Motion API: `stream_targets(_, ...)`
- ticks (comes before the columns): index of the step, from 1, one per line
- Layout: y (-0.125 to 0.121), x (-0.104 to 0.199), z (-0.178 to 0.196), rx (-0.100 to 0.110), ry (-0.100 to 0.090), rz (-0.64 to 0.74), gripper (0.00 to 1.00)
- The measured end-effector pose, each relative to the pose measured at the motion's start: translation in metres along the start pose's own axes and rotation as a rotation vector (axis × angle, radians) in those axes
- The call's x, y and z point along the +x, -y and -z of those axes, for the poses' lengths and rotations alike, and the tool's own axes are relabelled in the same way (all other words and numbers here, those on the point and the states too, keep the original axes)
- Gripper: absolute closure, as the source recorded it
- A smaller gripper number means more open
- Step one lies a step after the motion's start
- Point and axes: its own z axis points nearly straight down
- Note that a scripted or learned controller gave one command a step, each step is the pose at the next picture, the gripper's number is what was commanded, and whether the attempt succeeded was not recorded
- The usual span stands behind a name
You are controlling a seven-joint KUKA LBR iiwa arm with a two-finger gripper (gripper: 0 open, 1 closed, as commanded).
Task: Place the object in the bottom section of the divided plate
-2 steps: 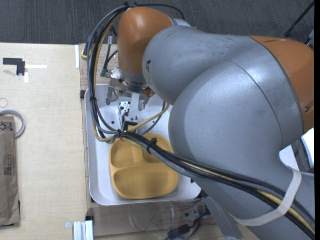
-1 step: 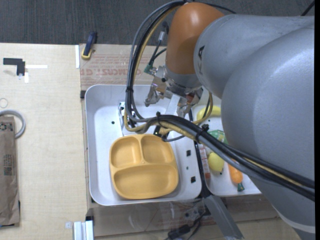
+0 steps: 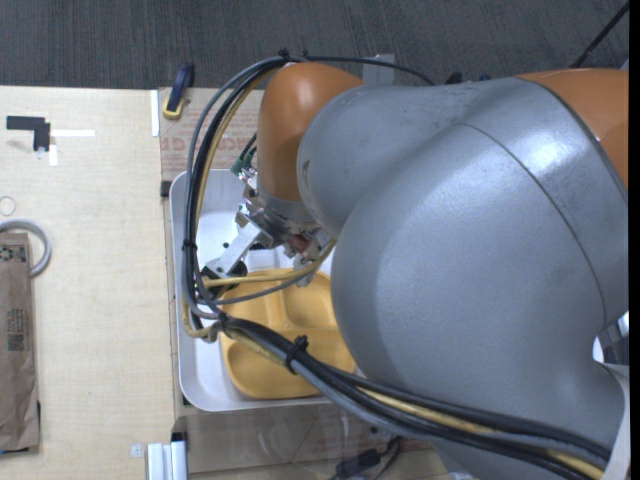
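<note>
Reaching down into the white bin [image 3: 190, 368], the grey arm [image 3: 470, 268] with its orange band [image 3: 295, 128] covers most of the scene, and the tool [image 3: 262, 236] hangs just above the upper edge of the yellow divided plate [image 3: 270, 368] that lies in the lower part of that bin. Judging by this pose, the step in hand is either the carry toward the plate or the approach to a grasp; which of the two it is cannot be told, because no object is visible between the tool's parts and whether the tool is spread or pressed together cannot be told either. The object to be placed cannot be picked out anywhere with confidence: the wrist and the black cable bundle [image 3: 215, 168] hide the bin floor beneath the tool. The plate itself is a glossy mustard yellow, with raised ridges dividing it into sections; its lower section, nearest the bottom edge of the bin, is partly crossed by cables [image 3: 300, 353] and overhung by the arm. If something is being carried, the next move calls for travel toward the bin's lower end, so the tool stands over that bottom section before any release, keeping clear of the ridges. Beyond the bin, the pale tabletop [image 3: 90, 218] bears a brown paper packet [image 3: 18, 348] at far left.
</note>
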Motion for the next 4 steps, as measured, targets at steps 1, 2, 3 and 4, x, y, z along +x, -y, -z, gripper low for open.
stream_targets(1,-0.005,0.020,-0.050,-0.003,-0.001,0.776,0.00)
stream_targets(2,-0.050,0.066,-0.055,-0.007,-0.002,1.097,0.00)
stream_targets(3,-0.029,0.027,0.002,-0.004,-0.002,0.887,0.00)
stream_targets(4,-0.065,0.057,-0.053,-0.006,-0.006,0.419,0.00)
